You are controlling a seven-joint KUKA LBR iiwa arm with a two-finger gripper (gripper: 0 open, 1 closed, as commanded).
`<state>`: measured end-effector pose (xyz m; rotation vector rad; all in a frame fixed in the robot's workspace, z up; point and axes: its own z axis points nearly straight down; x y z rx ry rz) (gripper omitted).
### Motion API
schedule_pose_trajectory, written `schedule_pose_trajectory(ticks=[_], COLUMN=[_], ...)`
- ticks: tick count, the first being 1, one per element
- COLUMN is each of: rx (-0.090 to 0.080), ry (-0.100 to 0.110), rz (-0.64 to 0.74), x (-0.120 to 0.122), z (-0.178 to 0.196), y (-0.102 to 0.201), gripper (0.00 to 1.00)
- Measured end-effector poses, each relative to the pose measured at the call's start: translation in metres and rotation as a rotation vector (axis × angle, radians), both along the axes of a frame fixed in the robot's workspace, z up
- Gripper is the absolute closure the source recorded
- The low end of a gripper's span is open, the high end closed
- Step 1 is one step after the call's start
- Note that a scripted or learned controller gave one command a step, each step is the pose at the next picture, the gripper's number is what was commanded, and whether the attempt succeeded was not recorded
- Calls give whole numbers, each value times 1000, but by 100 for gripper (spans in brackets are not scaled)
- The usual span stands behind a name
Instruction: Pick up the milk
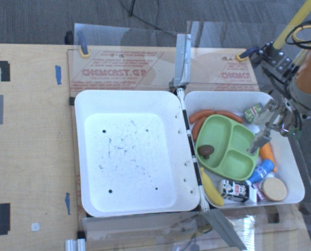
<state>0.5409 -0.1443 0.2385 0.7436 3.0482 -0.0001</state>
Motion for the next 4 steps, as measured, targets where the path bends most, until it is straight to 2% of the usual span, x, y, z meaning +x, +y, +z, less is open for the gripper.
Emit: schedule_pose_trajectory(ticks=[1,2,3,4], rx=[-4,-1,2,2], ry=[-15,-3,2,3], rz=[295,139,-57,18], x=[-47,-29,3,-20], z=[-126,86,-54,-54], y=[26,40,129,154], gripper=[0,0,0,0])
